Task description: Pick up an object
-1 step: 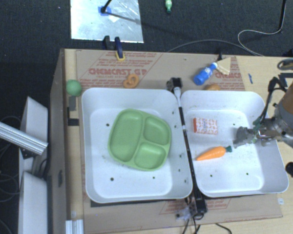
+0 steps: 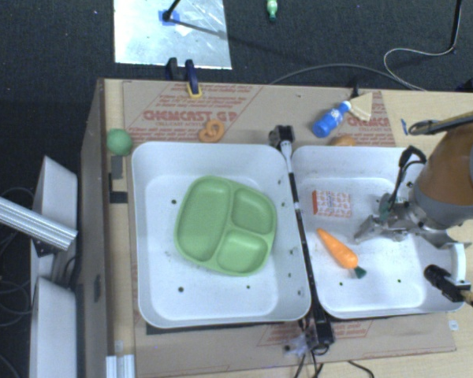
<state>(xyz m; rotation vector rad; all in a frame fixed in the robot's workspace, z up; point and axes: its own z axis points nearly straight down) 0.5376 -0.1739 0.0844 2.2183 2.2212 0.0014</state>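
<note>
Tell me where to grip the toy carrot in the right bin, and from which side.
Grip the carrot across its thick orange middle, coming straight down from above. It lies flat on the right bin's floor, slanting from upper left to its green tip at lower right, so set the jaws crosswise to that slant.

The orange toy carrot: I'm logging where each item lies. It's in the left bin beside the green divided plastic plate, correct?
Not quite. The camera view shows the orange toy carrot in the right white bin, near the claw, not in the left one. The green divided plastic plate lies by itself in the left white bin.
</note>
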